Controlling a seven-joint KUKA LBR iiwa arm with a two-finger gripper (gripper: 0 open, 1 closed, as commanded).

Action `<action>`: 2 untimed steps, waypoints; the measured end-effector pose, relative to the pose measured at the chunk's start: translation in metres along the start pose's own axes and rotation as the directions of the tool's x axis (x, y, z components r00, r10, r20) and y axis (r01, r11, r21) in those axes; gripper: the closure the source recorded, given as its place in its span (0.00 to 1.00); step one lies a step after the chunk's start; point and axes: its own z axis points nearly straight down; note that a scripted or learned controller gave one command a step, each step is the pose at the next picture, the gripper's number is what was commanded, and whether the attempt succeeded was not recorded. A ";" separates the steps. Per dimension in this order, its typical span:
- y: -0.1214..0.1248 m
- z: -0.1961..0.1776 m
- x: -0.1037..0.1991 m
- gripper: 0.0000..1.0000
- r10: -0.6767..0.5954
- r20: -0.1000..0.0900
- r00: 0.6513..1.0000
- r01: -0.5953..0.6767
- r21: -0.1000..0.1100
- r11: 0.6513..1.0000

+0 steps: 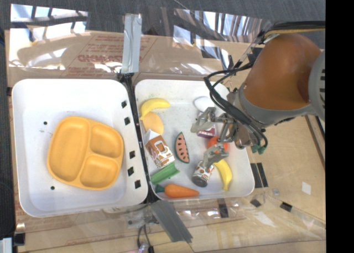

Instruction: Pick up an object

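a: any writing you can read?

b: faint reddish print on the cardboard (99, 52) behind the bins, too blurred to make out. the small carton (159, 152) in the right bin (166, 88) has an orange-and-white label, not legible either.

a: count things for me.

b: two white bins on the counter (287, 191). the left bin (27, 113) holds one yellow divided tray (84, 151) with three compartments. the right bin has two bananas, one (154, 105) at the far left corner and one (223, 173) near the front right; one orange wedge-like piece (154, 122) just below the first banana; one watermelon slice (182, 147); one green piece (164, 174) beside the carton; one carrot (180, 191) at the front edge; one small can (202, 173) touching the second banana; one whitish item (202, 103) toward the back.

a: and the arm?

b: it reaches in from the right, its orange band (279, 72) over the bin's right edge, wrist tilted down and left. the gripper (213, 130) hangs low over the middle-right of the bin, above something purple-and-white and red. cables and fingers blur together, so i cannot tell whether it's spread or pinching.
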 end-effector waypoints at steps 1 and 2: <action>-0.024 0.138 0.009 0.00 0.069 -0.013 0.998 -0.069 -0.004 0.998; -0.020 0.166 0.001 0.00 0.233 0.020 0.972 -0.233 0.000 0.972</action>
